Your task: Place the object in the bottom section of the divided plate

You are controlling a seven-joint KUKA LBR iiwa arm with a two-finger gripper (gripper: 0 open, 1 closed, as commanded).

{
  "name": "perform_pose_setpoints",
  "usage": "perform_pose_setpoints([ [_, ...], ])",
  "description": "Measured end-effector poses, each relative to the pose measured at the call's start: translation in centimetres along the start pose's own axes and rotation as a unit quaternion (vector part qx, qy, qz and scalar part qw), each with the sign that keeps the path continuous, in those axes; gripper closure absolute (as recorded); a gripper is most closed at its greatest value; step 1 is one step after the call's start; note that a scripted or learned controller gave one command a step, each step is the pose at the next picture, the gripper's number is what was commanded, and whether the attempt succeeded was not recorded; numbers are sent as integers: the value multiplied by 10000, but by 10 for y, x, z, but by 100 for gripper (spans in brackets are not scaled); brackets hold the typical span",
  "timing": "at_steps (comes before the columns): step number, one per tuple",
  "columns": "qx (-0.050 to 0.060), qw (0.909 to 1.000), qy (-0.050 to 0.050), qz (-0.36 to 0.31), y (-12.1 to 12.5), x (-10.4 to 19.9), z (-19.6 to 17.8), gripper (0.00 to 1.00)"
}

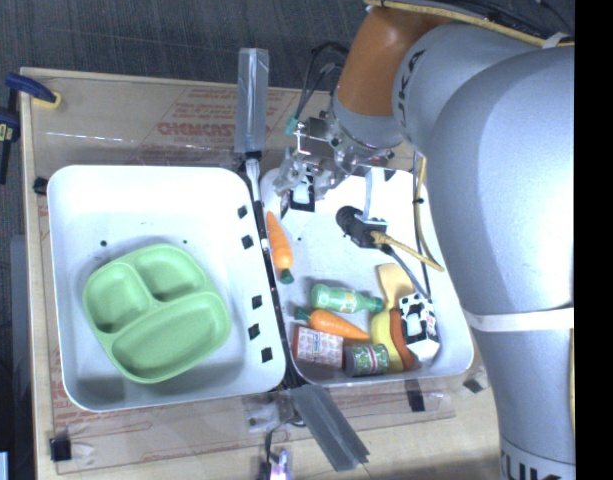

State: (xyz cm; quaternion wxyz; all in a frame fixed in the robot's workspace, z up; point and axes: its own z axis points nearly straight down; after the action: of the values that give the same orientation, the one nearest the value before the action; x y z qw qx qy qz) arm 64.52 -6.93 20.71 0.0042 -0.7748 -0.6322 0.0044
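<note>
- Two bins are set side by side on the bench [136, 108].
- A divided plate [156, 310] is placed in the left bin [76, 193], toward its front.
- A carrot [279, 243] is laid along the right bin's [451, 353] left wall.
- A bottle [343, 298], a second carrot [338, 323], a packet [319, 347], a can [367, 359] and a carton [419, 325] are clustered at its front.
- The gripper [304, 183] is positioned over its back left corner.

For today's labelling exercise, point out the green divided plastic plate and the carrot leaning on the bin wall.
Green divided plastic plate [158, 344], camera view, bottom section floor.
Orange carrot [279, 245], camera view, mid-body.

Two bins [66, 193], one plate [156, 313], two carrots [278, 243].
</note>
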Motion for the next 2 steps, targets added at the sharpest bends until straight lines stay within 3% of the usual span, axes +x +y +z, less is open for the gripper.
perform_pose_setpoints([
  [1, 0, 9931, -8, 1172, -61, 57, 13, 100],
  [2, 46, 9933, -25, 1151, -61, 57, 8, 100],
])
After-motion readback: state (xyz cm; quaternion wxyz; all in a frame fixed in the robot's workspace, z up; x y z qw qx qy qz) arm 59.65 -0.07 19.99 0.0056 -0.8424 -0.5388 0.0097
